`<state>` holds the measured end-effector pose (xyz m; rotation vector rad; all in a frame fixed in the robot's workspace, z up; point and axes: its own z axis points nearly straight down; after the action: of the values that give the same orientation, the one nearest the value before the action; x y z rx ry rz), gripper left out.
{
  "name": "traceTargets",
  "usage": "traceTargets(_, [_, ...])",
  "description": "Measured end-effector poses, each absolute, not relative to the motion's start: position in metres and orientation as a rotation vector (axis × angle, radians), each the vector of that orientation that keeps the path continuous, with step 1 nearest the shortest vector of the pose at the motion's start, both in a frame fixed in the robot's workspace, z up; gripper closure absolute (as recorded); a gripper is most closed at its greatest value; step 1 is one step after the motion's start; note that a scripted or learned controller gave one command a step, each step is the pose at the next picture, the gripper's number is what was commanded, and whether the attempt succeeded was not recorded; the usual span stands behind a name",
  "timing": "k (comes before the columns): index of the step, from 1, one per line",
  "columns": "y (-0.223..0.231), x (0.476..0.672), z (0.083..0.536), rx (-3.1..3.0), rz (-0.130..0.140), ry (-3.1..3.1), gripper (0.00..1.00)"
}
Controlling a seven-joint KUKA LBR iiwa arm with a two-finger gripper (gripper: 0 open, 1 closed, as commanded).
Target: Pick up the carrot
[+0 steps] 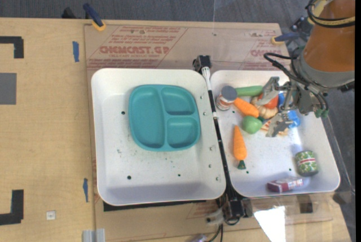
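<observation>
— Carrot (240,145) position is asked about first.

— It is seen lying in the right bin (327,179), near the left wall, tip towards the near edge, apart from the pile of toys (256,114) further back.

— And the gripper (279,108)?

— It is poised over that pile, beside the carrot's far end. Whether anything is clasped cannot be told.

— How is the step best done?

— A shift towards the carrot's middle is probably needed, with the grip set across its width, so the green ball (252,124) is not caught.
</observation>
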<state>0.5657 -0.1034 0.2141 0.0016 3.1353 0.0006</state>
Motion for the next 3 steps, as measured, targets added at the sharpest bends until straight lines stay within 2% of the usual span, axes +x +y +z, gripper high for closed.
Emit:
traceTargets(1, [-0.092, 0.562, 0.099, -0.147, -0.002, 3.123, 0.0])
traceTargets(2, [-0.09, 0.602, 0.09, 0.157, 0.001, 3.124, 0.0])
traceTargets(3, [-0.089, 0.606, 0.105, 0.153, 0.001, 3.109, 1.0])
